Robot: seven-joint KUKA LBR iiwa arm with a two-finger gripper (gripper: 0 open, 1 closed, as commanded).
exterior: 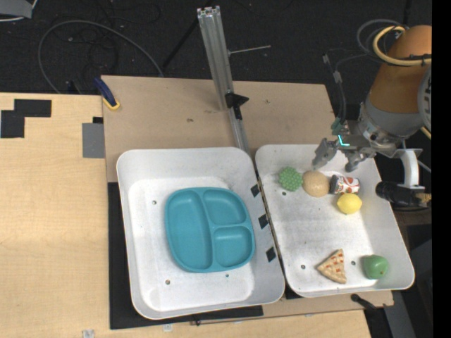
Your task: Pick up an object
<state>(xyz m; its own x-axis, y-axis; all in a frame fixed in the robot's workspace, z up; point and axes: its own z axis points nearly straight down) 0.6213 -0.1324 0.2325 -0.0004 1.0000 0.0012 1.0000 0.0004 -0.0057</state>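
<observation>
Nearest the camera, in the right bin (pixel 394 277) and well below the claw (pixel 338 157), lie a pizza slice (pixel 332 266) and, just right of it, a green apple (pixel 375 265). To the claw's lower left, well apart from it, the left bin (pixel 141 189) holds a teal divided plate (pixel 208 229).

Closer under the claw sits a cluster of small things. A yellow lemon (pixel 349 203) lies below and slightly right of the claw. Just above the lemon, a small red-and-white can (pixel 346 184) lies on its side, almost directly beneath the claw's right finger. A tan, potato-like ball (pixel 316 184) touches the can on its left, and a green bumpy ball (pixel 289 179) sits just beside that, to the claw's lower left.

The claw hangs over the far edge of the right bin, its two fingers spread apart with nothing between them.

Beyond the claw, up and to its left, an upright aluminium post (pixel 220 69) rises from the table (pixel 49 210).
</observation>
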